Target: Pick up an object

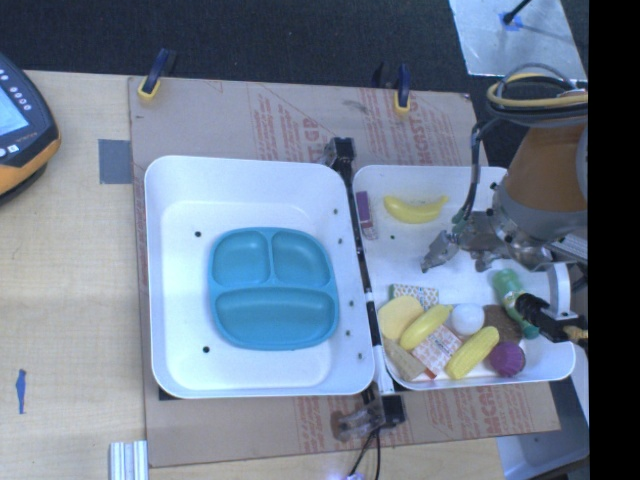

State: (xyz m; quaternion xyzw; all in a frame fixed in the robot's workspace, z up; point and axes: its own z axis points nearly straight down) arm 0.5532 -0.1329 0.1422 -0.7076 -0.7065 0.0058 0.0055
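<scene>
My gripper [462, 250] hangs over the middle of the right bin [410, 180], its grey fingers spread apart with nothing between them. A yellow banana [414, 207] lies in the bin's far part, up and left of the fingers. Along the near side sit a yellow round piece [398, 317], a second banana-like piece [425, 325], a white egg [466, 318], a corn cob [473, 352], a purple item [508, 358], a red-patterned packet [436, 348] and a green bottle [507, 286]. A small purple stick [364, 209] lies by the bin's left wall.
The left bin [170, 268] holds a blue divided plate [273, 288]. The grey arm with its orange band [545, 168] covers the right bin's far right corner. Clamps [401, 90] [154, 76] grip the cardboard's far edge. A yellow-grey device [20, 118] sits at far left.
</scene>
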